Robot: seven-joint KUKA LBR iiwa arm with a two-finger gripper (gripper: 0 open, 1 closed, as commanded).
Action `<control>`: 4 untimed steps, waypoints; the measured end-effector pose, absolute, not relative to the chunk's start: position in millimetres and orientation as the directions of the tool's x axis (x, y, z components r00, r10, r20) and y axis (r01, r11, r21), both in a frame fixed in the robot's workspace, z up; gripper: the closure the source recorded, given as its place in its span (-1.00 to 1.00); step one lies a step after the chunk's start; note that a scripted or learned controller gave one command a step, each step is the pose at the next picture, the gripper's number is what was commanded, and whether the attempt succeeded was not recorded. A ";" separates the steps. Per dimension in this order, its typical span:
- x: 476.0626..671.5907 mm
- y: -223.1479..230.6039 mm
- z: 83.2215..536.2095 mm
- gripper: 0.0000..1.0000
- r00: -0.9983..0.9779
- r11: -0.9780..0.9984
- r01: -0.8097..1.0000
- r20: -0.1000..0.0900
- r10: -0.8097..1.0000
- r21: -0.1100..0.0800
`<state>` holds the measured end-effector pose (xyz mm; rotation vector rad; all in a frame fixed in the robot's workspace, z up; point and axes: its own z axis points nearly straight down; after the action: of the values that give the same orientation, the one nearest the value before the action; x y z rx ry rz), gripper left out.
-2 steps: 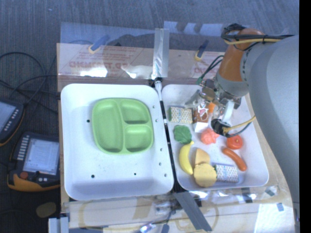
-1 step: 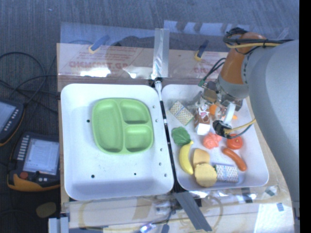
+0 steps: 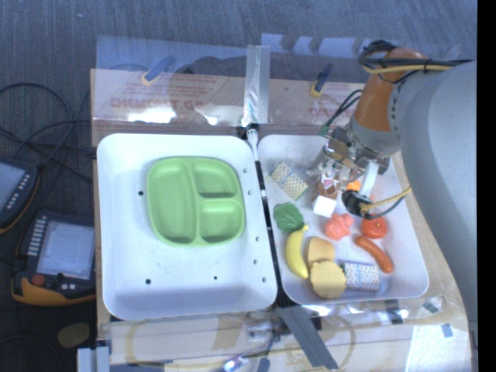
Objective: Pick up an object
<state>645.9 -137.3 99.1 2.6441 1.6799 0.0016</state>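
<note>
the gripper hangs low over the right bin, at its far side, and from this slanted view i cannot tell whether it is parted or closed, nor whether anything sits in it. taking the banana as landmark: it lies near the bin's middle, against the inner wall side. the green leafy piece touches its far end, the yellow block sits just beside it toward the arm, and the yellow sponge-like lump lies at its near end, with a patterned packet past that. farther from the banana, toward the arm, lie an orange-pink crumpled piece, a tomato and a carrot-like stick. a small white block and a checked packet lie beyond the banana, right under the gripper. the left bin holds a green divided plate. these look like light plastic toys, probably smooth and a bit slippery, stiff except the lump. the white block seems the nearest pick; its flat sides should suit a straight pinch across the middle.
</note>
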 end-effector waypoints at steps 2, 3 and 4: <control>601.0 -85.9 182.5 1.00 0.853 -0.853 0.522 -0.007 0.522 -0.001; 583.5 -77.5 196.0 1.00 0.933 -0.933 0.359 -0.005 0.359 -0.003; 618.4 -42.1 205.7 1.00 0.953 -0.953 0.303 -0.006 0.303 0.000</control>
<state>618.4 -42.1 205.7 3.1040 0.4812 -0.0096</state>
